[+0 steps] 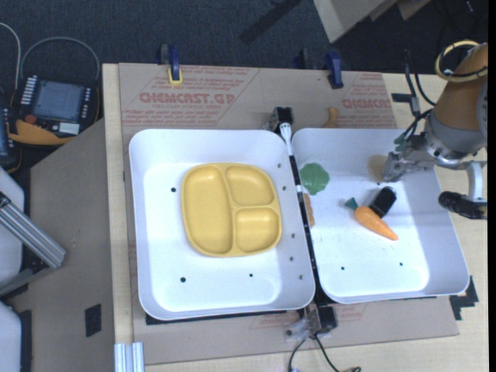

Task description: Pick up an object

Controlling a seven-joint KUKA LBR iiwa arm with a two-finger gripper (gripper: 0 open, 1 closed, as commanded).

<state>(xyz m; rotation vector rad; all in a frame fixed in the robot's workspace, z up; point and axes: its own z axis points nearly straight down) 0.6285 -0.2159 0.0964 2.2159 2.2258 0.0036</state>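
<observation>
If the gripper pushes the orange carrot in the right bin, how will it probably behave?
The carrot is tapered and rounded, so it would probably roll in a curve, not slide straight. It looks like a smooth toy, likely stiff and light, and could slip between fingers. It touches a black object, which may move with it.

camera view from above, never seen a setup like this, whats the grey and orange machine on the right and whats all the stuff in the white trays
That machine is a robot arm, grey with an orange band, reaching in from the right. Its claw hangs over the right bin; nothing can be seen gripped in it. The single camera sits above the bench and looks down at a slant. Two shallow white bins lie side by side. The left bin holds a yellow divided plate. The right bin holds a toy carrot, a small black object touching the carrot, and a green leafy piece near the bin's left wall. The robot's job is simply to pick up one object.
</observation>
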